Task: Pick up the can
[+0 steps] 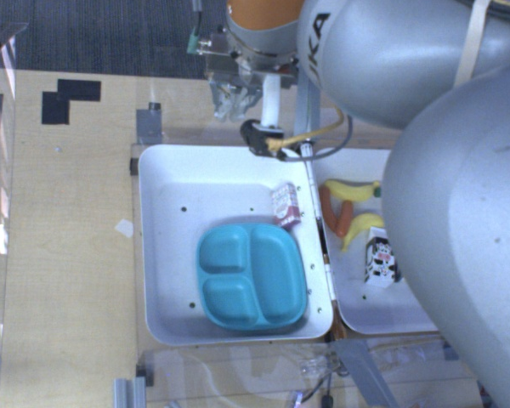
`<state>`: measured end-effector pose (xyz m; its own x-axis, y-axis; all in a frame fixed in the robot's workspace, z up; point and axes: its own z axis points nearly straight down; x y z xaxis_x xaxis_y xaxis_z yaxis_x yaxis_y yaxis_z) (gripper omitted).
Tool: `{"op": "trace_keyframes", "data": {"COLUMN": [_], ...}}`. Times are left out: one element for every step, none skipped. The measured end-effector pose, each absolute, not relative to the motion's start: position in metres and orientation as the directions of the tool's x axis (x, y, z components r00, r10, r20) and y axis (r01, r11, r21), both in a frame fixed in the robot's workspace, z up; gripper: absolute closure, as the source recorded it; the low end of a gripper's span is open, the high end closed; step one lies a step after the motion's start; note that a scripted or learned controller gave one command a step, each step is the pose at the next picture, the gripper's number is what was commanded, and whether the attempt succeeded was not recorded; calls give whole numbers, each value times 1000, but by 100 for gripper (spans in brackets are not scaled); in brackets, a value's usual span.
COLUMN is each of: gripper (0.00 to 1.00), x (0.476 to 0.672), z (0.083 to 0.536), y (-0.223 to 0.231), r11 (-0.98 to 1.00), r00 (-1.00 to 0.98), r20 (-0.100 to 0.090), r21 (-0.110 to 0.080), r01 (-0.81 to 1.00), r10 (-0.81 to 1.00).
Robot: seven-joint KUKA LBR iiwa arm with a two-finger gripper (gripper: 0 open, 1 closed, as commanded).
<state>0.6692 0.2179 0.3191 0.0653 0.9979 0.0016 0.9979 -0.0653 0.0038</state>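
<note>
In the left bin (157, 253), nearest me, a smooth blue plastic tray (251, 274) with three rounded compartments lies flat on the white floor. Just beyond its far right corner the can (285, 206) rests on its side against the bin's right wall, a small cylinder with a red and white label. In the right bin (365, 313) lie two yellow bananas (357, 190), a slim orange piece between them, and a small black-and-white carton (380, 262). Farther back, the gripper (235, 100) hangs over the pale wooden bench (76, 228) past the bin's far rim, well apart from the can; its glassy fingers hold nothing, though whether they are spread I cannot tell. The arm (425, 49) is rounded grey metal.
</note>
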Motion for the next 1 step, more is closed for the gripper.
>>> {"op": "trace_keyframes", "data": {"gripper": [100], "x": [669], "z": [335], "y": [236], "r11": [331], "r00": [-331], "r20": [0], "r21": [6], "r01": [944], "r10": [944]}}
